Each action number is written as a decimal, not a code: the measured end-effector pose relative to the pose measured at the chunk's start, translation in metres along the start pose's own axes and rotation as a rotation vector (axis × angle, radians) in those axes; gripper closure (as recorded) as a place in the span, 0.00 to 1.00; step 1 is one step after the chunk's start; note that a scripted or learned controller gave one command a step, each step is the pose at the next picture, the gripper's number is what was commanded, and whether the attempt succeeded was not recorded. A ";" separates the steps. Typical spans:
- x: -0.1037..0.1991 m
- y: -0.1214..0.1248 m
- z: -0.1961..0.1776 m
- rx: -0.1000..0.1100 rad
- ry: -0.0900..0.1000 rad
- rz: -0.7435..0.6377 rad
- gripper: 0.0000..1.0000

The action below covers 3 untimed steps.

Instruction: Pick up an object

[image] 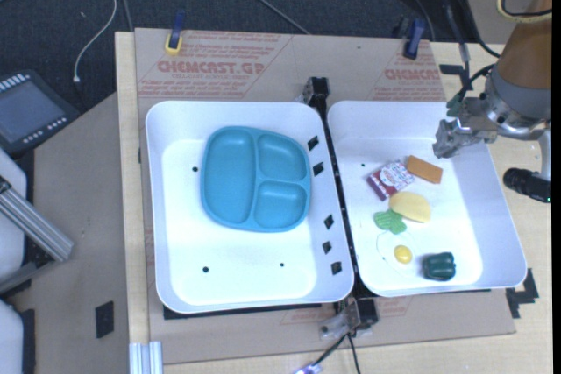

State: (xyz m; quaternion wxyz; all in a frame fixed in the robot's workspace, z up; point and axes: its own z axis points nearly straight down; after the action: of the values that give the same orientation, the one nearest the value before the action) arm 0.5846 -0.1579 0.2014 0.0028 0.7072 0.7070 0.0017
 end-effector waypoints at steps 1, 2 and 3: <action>0.003 0.002 -0.044 0.000 0.000 -0.002 1.00; 0.049 0.019 -0.040 0.004 0.003 -0.006 1.00; 0.106 0.019 -0.043 0.007 0.004 -0.006 1.00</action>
State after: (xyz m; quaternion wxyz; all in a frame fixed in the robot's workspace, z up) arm 0.6032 -0.0518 0.2443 -0.0011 0.7052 0.7090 0.0003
